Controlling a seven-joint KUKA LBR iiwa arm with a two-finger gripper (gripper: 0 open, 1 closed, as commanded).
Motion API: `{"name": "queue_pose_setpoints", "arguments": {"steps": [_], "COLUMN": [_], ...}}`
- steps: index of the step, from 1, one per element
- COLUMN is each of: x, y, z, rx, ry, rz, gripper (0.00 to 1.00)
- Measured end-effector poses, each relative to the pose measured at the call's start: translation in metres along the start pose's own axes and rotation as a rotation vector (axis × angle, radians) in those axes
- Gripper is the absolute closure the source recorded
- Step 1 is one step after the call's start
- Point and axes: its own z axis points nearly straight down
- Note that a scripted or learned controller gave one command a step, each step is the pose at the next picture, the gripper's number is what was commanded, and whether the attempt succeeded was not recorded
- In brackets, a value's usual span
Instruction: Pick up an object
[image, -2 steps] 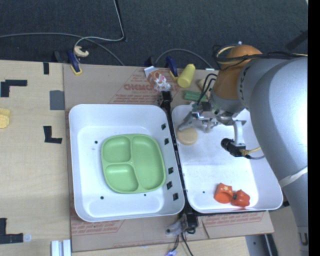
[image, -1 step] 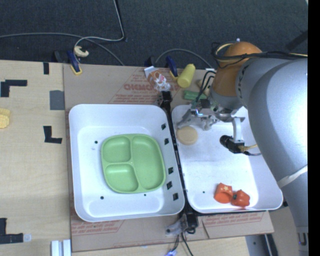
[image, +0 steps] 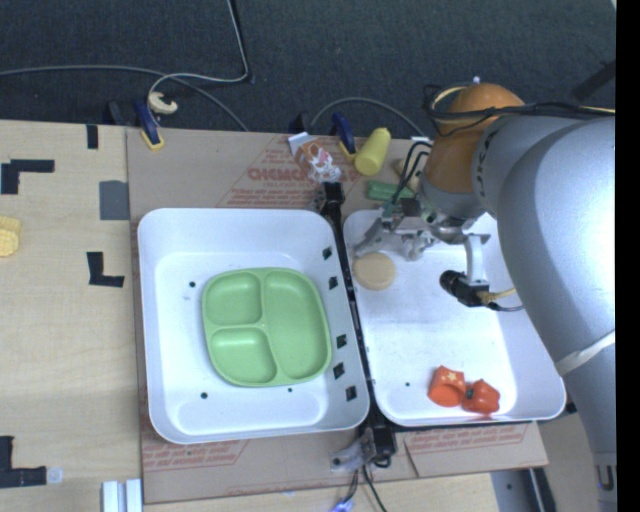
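In the right bin (image: 500, 330) a round tan disc (image: 375, 271) lies near the back left corner. A red pepper-like object (image: 465, 390) sits near the bin's front right. My gripper (image: 392, 240) hangs over the back of this bin, just behind the tan disc, at the end of the grey arm (image: 560, 220). Its fingers are open and spread apart, and nothing sits between them. A small green object (image: 383, 190) shows at the bin's back rim, partly covered by the wrist.
The left bin (image: 170, 300) holds a green divided plate (image: 266, 325). A yellow object (image: 372, 151) and a small wrapped packet (image: 316, 157) lie on the cardboard behind the bins. The arm covers the right bin's back right. Cables run along the back.
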Motion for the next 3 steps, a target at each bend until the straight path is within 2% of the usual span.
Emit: {"name": "queue_pose_setpoints", "arguments": {"steps": [2, 3], "x": [0.001, -0.001], "y": [0.000, -0.017], "z": [0.000, 0.004], "rx": [-0.001, 0.009], "ry": [-0.001, -0.001], "rz": [0.001, 0.001], "gripper": [0.00, 0.00]}}
